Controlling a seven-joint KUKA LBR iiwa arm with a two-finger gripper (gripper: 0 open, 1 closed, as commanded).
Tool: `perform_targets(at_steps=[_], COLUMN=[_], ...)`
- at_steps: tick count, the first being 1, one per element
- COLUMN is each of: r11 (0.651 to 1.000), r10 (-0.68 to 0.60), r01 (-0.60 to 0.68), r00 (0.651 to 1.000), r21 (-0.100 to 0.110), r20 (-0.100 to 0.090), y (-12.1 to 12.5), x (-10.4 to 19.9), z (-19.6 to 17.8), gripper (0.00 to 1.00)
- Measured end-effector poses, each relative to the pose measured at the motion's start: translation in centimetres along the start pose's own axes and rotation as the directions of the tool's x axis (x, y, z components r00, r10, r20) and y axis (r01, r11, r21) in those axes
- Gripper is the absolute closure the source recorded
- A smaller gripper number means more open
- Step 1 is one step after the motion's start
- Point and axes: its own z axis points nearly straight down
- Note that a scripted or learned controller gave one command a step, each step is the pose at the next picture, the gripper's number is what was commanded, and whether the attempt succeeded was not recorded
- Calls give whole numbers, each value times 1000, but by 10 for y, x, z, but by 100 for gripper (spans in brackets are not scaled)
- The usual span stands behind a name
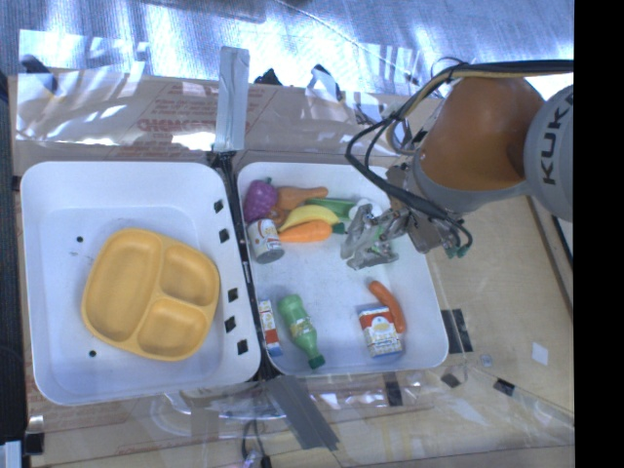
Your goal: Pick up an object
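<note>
My gripper [359, 238] hangs over the middle of the right bin [421, 273], its metal fingers pointing left with nothing seen between them. Just left of it lie an orange carrot [305, 232], a yellow banana [308, 215], a green vegetable [337, 206], a purple grape bunch [259, 200] and a tan chicken leg [298, 197]. A small can [264, 241] lies near the bin's left wall. Toward the front are a green bottle [301, 331], a red-labelled box [379, 330], an orange sausage [387, 305] and a thin red packet [266, 327].
The left bin [49, 222] holds a yellow divided plate [149, 292]. Black cables loop from the arm's wrist [478, 135] over the right bin's back edge. Cardboard and tape line the bench behind both bins.
</note>
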Motion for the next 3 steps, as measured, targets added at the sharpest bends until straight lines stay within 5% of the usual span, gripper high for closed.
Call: perform_targets(at_steps=[1,2,3], r11=[999,1000,956], r10=[43,29,-293], r01=[-43,-29,293], r00=[999,1000,956], r21=[-4,-5,-11], r20=[-8,-9,-11], y=[2,29,-10], x=[-37,-65,-24], z=[-19,-34,30], gripper=[100,100,100])
